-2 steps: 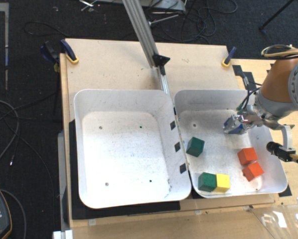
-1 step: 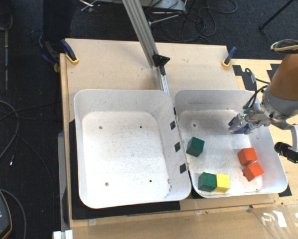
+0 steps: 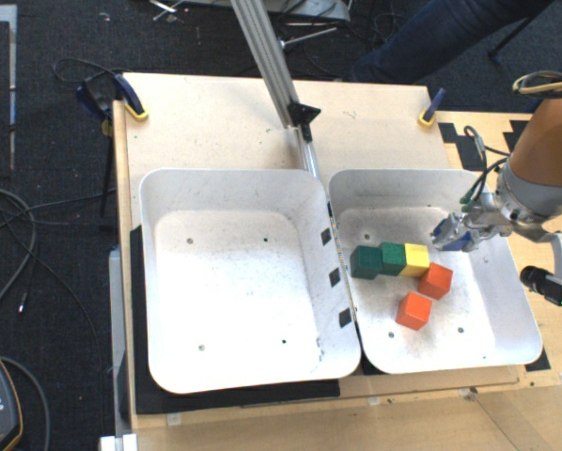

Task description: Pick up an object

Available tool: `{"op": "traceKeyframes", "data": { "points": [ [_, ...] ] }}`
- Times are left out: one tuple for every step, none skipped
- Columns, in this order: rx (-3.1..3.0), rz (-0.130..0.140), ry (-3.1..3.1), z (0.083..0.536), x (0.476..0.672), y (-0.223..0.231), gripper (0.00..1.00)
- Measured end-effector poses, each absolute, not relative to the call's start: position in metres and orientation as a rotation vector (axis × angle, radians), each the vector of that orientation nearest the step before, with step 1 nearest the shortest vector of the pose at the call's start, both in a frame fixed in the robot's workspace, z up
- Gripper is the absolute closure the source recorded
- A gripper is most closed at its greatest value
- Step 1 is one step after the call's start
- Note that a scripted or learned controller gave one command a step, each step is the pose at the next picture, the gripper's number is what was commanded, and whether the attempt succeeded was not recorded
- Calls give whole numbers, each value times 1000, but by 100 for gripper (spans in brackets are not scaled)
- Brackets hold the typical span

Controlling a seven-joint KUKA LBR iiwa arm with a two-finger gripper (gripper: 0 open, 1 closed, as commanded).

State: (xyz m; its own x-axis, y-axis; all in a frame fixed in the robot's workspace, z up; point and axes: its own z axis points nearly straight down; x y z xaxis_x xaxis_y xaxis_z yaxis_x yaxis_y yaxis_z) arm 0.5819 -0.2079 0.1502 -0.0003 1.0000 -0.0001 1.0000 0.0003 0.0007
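1. Orange, yellow and green: five small blocks lie in the right bin (image 3: 507, 336), my landmark for every place below. Two green blocks (image 3: 379, 260) and a yellow block (image 3: 415, 257) sit touching in a row near its middle. One orange block (image 3: 436, 279) touches the yellow one's lower right corner; a second orange block (image 3: 413, 310) lies just below, slightly apart.

2. Handling, as I judge it: light, stiff, flat-faced cubes, not fragile, possibly a little slick. Take hold across two opposite flat faces.

3. Best candidate: the lower orange block, since its sides stand free. The row pieces are hemmed in by their neighbours.

4. My gripper (image 3: 453, 232) hangs over the bin's upper right part, just above and right of the yellow block. Whether my jaws are parted or closed I cannot tell; nothing shows between them.

5. Surface: a pale, speckled board (image 3: 215, 120) carrying the right bin and, touching its left wall, the left bin (image 3: 159, 205). Yellow clamps (image 3: 131, 101) hold the board's far corners.

6. Room: dark carpet with loose cables (image 3: 18, 224) lies well left of the bin. A slanted metal bar (image 3: 262, 45) rises beyond the bin's far left corner.
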Motion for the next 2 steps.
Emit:
{"op": "traceKeyframes", "data": {
  "points": [
    [2212,5,2232,136,607,-133,100],
    [2214,4,2223,153,640,-135,100]
  ]
}}
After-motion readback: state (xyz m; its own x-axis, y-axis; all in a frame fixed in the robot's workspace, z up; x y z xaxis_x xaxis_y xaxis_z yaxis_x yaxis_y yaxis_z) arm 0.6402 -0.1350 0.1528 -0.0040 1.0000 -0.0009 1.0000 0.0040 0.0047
